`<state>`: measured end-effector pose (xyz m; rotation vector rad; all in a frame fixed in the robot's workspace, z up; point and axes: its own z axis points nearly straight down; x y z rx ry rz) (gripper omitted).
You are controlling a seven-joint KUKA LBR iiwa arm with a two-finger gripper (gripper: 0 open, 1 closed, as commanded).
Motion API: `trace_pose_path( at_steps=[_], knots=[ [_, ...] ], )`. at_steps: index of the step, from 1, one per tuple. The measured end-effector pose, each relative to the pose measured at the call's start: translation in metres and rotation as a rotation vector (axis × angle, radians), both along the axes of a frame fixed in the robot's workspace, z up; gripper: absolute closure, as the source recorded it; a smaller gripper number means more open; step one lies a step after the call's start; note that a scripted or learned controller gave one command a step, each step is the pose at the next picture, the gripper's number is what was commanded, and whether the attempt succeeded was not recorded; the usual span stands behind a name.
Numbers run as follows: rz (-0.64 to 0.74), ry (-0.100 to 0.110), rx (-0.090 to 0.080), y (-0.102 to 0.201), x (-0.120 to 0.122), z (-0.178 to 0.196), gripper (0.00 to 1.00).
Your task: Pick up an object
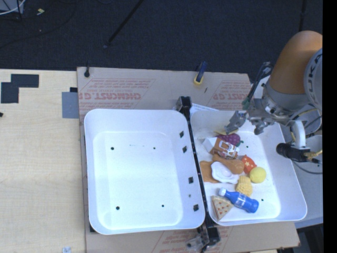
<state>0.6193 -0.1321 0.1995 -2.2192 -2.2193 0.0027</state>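
Observation:
The right bin (287,194) holds a heap of toy food. In it I see purple grapes (232,139), a brown packet (225,150), a white piece (224,172), a red tomato (248,163), a yellow lemon (257,175), a blue bottle (241,200) and a pizza wedge (221,207). My gripper (247,125) hangs over the far part of this bin, just beyond the grapes. Its two fingers are spread apart, open, with nothing between them.
The left bin (105,141) lies beside the right one, parted from it by a black clip rail (192,157). A blue and yellow clamp (199,74) sits on the cardboard behind the bins. The arm's orange band (295,62) rises at the right.

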Motion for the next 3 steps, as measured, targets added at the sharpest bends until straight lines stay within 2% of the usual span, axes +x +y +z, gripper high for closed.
trace_pose_path(
  at_steps=[1,2,3],
  knots=[
    [0.000,-0.020,-0.004,-0.012,-0.009,-0.084,0.00],
    [-0.003,-0.030,-0.002,0.009,0.016,-0.093,0.00],
    [-0.005,-0.026,-0.008,0.023,0.025,-0.096,0.00]
  ],
)
